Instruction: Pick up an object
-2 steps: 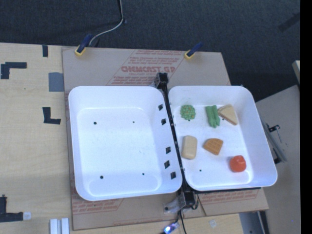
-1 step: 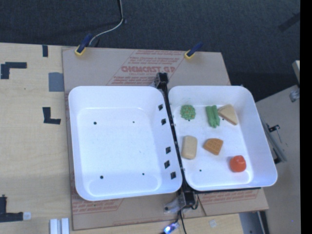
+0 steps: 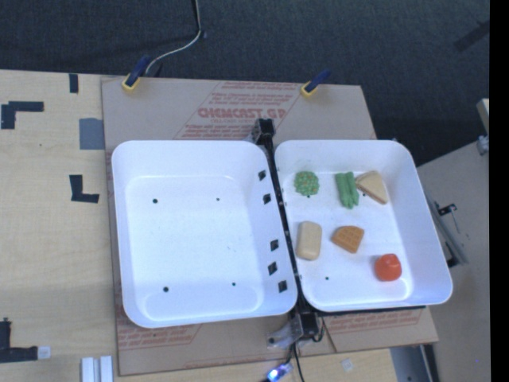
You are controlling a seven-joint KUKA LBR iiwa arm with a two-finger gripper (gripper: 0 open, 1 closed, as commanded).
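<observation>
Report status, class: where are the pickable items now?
Six items in right bin: broccoli, beans, wedge, bun, orange piece, tomato. All apart, unobstructed.

Black cable [image 3: 193, 6] cut off at top edge, white strips [image 3: 95, 368] cut off at bottom.

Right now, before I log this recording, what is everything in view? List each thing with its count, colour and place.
Bins: 2, white, side by side on the cardboard sheet; left bin, right bin.
Broccoli piece: 1, green, right bin, upper left.
Green bean piece: 1, green, right bin, top middle.
Wedge: 1, tan, right bin, touching the bean's right side.
Pale block: 1, cream, right bin, left middle.
Orange chunk: 1, orange, right bin, centre.
Red piece: 1, red, right bin, lower right.
Clamps: 2, yellow and blue, top edge of the cardboard.
Cable: 1, white, above the bench.
</observation>
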